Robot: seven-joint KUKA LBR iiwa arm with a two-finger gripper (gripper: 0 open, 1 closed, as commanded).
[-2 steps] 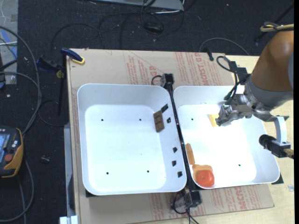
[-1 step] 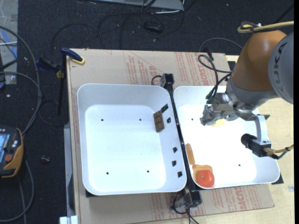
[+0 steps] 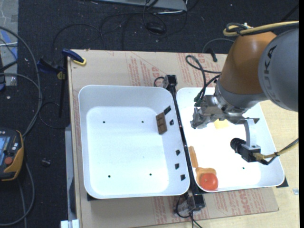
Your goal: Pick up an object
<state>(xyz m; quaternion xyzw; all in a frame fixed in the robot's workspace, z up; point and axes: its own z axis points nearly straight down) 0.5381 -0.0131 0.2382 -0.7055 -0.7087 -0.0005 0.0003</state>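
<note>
My gripper (image 3: 198, 121) hangs over the upper left part of the right bin (image 3: 266, 175), below the orange wrist band. Just to its right a small yellow object (image 3: 221, 124) lies on the bin floor, partly covered by the gripper body. Along the bin's left wall lies an orange stick (image 3: 193, 156). In the front left corner sits a red ball (image 3: 208, 181), with an orange piece (image 3: 205, 171) touching it from behind. A brown block (image 3: 161, 124) rests by the right wall of the left bin (image 3: 95, 141).
A black part with a cable (image 3: 242, 148) hangs from the arm over the right bin's middle. The divider between the bins (image 3: 180, 137) carries black clips. Both bins stand on a cardboard sheet (image 3: 128, 65); cables and a blue-and-yellow clamp (image 3: 71, 57) lie beyond it.
</note>
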